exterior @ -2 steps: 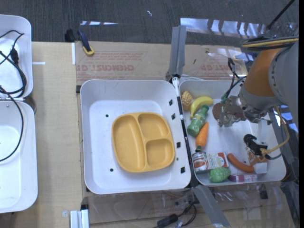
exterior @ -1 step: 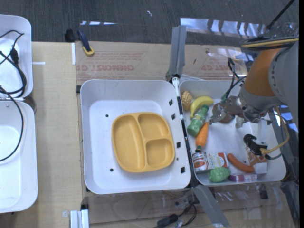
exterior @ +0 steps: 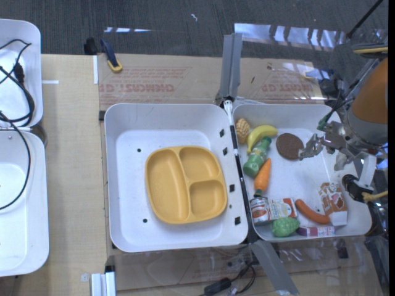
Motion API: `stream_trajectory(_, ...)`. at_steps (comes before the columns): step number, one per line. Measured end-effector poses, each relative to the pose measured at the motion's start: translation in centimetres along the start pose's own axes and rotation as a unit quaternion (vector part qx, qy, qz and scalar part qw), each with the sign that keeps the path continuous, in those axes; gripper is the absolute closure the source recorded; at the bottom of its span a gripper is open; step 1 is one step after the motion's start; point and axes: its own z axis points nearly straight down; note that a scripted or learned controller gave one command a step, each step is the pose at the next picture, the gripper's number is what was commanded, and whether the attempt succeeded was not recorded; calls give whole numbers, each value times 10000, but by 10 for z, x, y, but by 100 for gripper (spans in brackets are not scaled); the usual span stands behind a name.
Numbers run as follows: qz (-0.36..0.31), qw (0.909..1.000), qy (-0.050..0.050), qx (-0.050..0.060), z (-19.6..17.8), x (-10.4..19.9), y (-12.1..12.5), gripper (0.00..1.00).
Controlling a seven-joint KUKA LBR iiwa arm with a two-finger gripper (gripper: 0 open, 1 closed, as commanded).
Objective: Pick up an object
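Observation:
Several toy foods lie in the right bin (exterior: 290,113). Among them are a brown round cookie (exterior: 289,145), a banana (exterior: 261,133), a corn cob (exterior: 242,128), a green bottle (exterior: 256,156), a carrot (exterior: 262,175), a red sausage (exterior: 311,212) and an orange-and-white packet (exterior: 332,199). My gripper (exterior: 324,154) hangs over the right part of this bin, just right of the cookie. It is open and holds nothing. The grey arm with its orange band (exterior: 375,97) comes in from the right.
The left bin (exterior: 123,165) holds a yellow divided plate (exterior: 185,184). Along the right bin's front wall lie a small can (exterior: 259,210), a red-and-white box (exterior: 282,208), a green vegetable (exterior: 285,227) and a flat bar (exterior: 316,230). Black cables hang beside the arm.

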Motion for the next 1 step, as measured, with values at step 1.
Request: stream_trajectory(1, -237, 9997, 0, 2, 49, 73, 35, 0)
